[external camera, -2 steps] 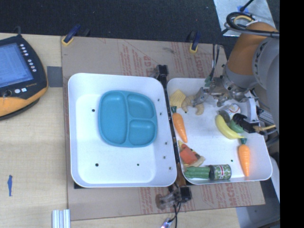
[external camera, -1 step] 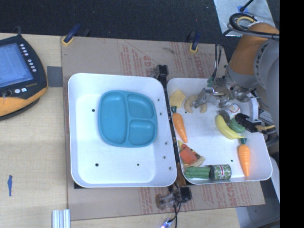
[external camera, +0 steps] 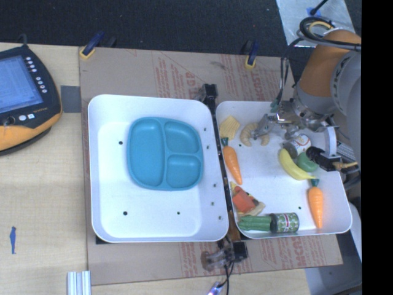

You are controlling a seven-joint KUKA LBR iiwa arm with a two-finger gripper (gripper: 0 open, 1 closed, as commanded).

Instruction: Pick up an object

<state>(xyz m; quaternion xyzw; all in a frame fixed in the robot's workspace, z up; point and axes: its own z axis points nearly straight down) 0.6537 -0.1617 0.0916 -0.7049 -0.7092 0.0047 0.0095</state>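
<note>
Two white bins sit on the tabletop (external camera: 49, 183); the right bin (external camera: 270, 183) holds toy food. The gripper (external camera: 274, 123) hovers low over a tan piece (external camera: 252, 134) near a banana (external camera: 291, 165); I cannot tell how far its fingers are spread.

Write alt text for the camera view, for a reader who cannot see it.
A grey and orange arm reaches from the right, its gripper over the far part of the right bin, which holds two carrots, a banana and a green bottle. The left bin holds a blue divided plate.
</note>
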